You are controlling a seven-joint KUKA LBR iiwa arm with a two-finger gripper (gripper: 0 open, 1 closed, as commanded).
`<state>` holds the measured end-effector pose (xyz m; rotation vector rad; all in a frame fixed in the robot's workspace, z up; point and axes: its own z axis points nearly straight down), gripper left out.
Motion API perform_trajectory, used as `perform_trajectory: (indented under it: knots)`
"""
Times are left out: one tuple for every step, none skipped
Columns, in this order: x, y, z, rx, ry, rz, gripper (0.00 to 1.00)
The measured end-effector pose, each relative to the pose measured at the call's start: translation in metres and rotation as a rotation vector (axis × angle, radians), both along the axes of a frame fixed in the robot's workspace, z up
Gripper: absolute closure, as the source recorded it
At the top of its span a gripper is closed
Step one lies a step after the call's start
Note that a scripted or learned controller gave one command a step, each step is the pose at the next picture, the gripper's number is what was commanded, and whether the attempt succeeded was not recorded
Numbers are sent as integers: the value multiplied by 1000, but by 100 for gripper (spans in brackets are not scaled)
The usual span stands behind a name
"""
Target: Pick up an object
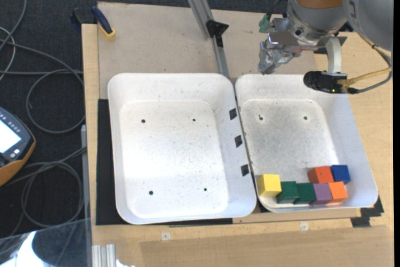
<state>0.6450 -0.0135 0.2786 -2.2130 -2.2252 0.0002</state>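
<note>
Small coloured cubes [304,186] lie clustered in your right white bin's [353,134] near corner; your gripper [270,64] hovers above its far rim, grip state indeterminable.

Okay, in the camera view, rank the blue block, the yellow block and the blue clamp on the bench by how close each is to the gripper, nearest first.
From the gripper:
1. Blue block, right bin's near right corner.
2. Yellow block, same bin, near left corner; only slightly farther in this slanted view.
3. Blue clamp, bench's far left corner.

Even, bright overhead light; white bins [169,87] glare slightly (soft shadows), focus fairly sharp.
</note>
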Motion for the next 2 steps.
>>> perform_trajectory:
  knots:
    - [7, 57, -1, 0, -4, 2, 100]
    - [-1, 105, -15, 0, 1, 1, 100]
